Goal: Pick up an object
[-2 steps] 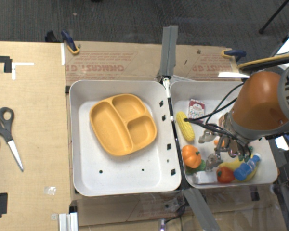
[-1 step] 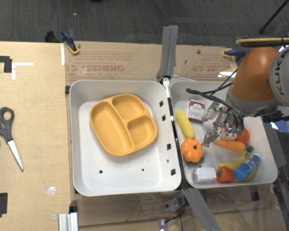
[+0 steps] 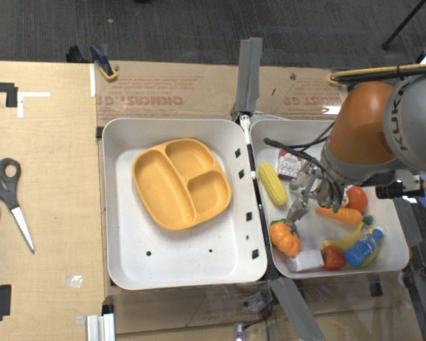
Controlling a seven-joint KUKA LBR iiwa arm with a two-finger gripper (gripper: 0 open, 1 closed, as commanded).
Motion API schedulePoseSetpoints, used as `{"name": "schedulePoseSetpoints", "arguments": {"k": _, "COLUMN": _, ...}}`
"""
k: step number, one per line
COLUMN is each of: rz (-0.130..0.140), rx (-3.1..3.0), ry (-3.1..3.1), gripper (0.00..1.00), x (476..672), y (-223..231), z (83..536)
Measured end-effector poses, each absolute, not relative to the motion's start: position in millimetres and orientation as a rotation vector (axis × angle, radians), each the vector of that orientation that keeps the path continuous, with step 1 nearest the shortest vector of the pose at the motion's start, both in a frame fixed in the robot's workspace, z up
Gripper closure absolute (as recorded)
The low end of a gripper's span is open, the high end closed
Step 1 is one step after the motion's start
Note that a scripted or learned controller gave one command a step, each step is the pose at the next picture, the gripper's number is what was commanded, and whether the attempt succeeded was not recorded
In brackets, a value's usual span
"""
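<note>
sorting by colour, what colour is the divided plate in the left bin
Yellow-orange, plain; the divided plastic plate shows clearly in the camera view.

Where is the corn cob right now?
The corn cob lies in the right bin, along its left wall, just above the small orange pumpkin and left of the tool.

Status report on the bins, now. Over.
Gripper low in the right bin, nothing seen between its fingers. Corn to its left, orange pumpkin toy just below. Carrot and blue bottle crowd the right side.
</note>
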State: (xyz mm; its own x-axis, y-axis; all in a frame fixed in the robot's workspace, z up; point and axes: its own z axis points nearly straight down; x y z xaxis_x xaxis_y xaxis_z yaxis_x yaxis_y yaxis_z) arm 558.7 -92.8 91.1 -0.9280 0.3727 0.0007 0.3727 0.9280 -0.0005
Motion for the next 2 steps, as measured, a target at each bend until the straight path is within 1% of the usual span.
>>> {"name": "schedulePoseSetpoints", "arguments": {"k": 1, "rz": 0.001, "rx": -0.516, "ry": -3.101, "gripper": 0.0, "x": 579.7, "y": -100, "z": 92}}
{"name": "schedulePoseSetpoints", "arguments": {"k": 2, "rz": 0.001, "rx": -0.542, "ry": -3.094, "gripper": 0.0, "x": 557.6, "y": -107, "z": 91}}
